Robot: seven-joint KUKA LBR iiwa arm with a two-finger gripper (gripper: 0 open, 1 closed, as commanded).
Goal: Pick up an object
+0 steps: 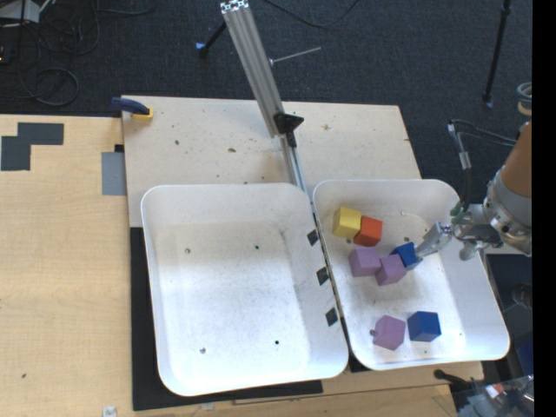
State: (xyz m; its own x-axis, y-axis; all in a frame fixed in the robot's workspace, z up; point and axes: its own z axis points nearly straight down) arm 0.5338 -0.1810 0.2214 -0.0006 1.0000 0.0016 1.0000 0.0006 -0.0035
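Two shallow white plastic bins sit side by side on the pale wooden desk [217,142]; the left bin [165,233] carries only small dark specks, while the right bin [482,320] holds a scatter of small blocks. Near its far end a yellow cube [347,222] touches an orange-red cube [370,230]. Just nearer the camera, a purple cube [364,261] lies against a second purple cube [391,270], and a small blue cube [404,254] sits tilted, touching the upper right of that second purple one. Well apart from this cluster, toward the near edge, a third purple cube [389,332] rests just beside a larger blue cube [424,325]. The grey arm reaches in from the right over the bin's rim, and its gripper [427,245] points down and leftward so that the thin metallic fingers [432,241] end right at the small blue cube. Whether the fingers are apart, together or clamped on that cube cannot be told at this size. A slanted aluminium rail [257,63] rises from the desk behind the bins, and a blue-and-yellow clamp [132,108] grips the desk's far left corner.
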